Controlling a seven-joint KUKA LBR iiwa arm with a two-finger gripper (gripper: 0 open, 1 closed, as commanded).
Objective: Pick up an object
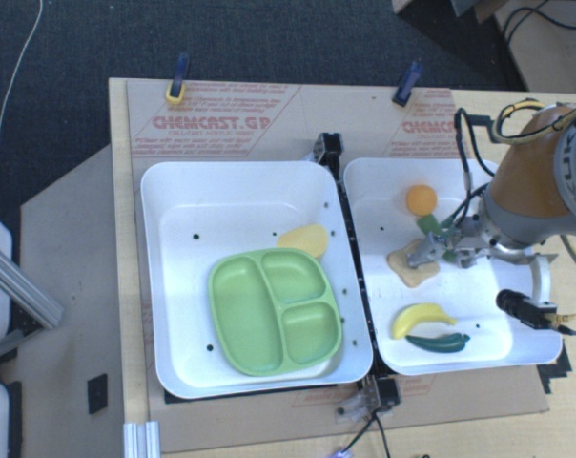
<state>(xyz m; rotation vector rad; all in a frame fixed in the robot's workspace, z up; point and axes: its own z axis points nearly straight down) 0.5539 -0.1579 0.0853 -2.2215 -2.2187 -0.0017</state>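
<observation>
End effector (423,252) hovering over tan block (412,268); grip state cannot be told.
Beside that block are lying one orange ball (421,199), one yellow banana (421,319), one green pepper (439,343).

The arm (531,175) reaches into the right bin (526,351), its gripper (423,254) low over a tan piece (410,268). An orange ball (421,199), banana (420,318) and green pepper (441,343) lie nearby; the left bin (174,256) holds a green divided tray (274,308)
</observation>
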